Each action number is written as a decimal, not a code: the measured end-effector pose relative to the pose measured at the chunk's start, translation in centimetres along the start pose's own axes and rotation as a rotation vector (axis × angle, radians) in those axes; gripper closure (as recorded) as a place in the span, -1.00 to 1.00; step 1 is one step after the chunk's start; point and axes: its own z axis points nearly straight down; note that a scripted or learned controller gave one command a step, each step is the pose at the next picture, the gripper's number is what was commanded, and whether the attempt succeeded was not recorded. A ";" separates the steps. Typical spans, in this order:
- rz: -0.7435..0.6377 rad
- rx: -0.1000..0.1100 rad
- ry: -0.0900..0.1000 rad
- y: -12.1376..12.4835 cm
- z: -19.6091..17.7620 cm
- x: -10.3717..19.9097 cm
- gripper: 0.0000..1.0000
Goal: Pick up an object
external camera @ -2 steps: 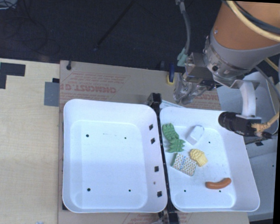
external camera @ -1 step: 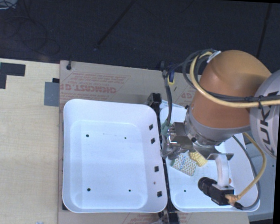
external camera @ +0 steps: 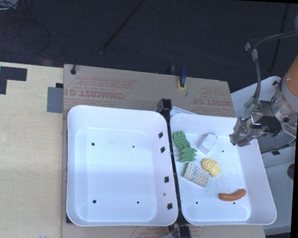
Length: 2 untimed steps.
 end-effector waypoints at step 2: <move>-0.006 0.018 0.003 -0.3 14.4 0.6 1.00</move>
